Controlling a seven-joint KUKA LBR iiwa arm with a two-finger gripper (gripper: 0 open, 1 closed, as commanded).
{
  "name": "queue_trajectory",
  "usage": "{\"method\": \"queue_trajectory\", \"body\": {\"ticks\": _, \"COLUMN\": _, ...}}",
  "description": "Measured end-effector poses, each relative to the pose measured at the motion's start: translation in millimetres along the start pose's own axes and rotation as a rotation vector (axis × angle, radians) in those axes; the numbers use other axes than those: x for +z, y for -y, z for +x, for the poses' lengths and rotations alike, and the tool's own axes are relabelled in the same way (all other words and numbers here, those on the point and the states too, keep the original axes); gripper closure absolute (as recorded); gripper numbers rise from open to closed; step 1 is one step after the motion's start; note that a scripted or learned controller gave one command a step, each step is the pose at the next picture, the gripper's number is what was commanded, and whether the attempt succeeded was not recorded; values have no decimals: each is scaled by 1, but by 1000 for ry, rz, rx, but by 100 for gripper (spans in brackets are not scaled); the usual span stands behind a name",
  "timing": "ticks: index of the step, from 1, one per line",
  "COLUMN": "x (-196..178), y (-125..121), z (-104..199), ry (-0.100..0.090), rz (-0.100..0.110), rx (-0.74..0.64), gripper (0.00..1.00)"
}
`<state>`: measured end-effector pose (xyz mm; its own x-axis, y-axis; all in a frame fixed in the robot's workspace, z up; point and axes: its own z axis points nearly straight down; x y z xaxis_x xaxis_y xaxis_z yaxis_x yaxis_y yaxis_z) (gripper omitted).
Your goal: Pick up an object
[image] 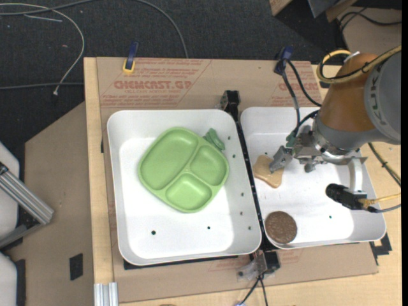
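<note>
Firstly, the arm (357,101): we see it reach in from the right, grey with its orange band, and hang over the upper part of the right bin (319,231).
Gripper (279,160): it points left and down toward the bin's left side, just beside the tan wedge.
Grip state: we cannot tell whether it is released or clenched; we see nothing held in it.
Tan wedge (268,173): the thing nearest the gripper, it lies flat on the right bin's floor near the left wall. From this angle we cannot say whether the gripper touches it.
Brown disc (280,227): round and speckled, it sits in the near left corner of the right bin, apart from the wedge.
Left bin (127,222): it bears a green divided plate (183,169) with three compartments, lying about mid-bin.
Small green piece (215,139): darker than the plate, it rests against the plate's far right edge.
Bench: we note a cardboard sheet (159,81) with red print under both bins, and a blue clamp (131,56) on its far edge.
Floor: dark carpet behind the bench, with grey cables (76,24) trailing across it.
</note>
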<state>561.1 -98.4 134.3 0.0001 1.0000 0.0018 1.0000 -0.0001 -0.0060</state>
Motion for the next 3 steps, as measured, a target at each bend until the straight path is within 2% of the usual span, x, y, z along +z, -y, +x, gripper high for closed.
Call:
{"method": "queue_trajectory", "body": {"ticks": 1, "x": -14, "y": -1, "z": 0, "ry": 0, "rz": -6, "rx": 1, "gripper": 100}}
{"method": "queue_trajectory", "body": {"ticks": 2, "x": -79, "y": -4, "z": -1, "ry": 3, "rz": -14, "rx": -1, "gripper": 100}}
{"method": "queue_trajectory", "body": {"ticks": 3, "x": -66, "y": -4, "z": 0, "ry": 1, "rz": -3, "rx": 0, "gripper": 100}}
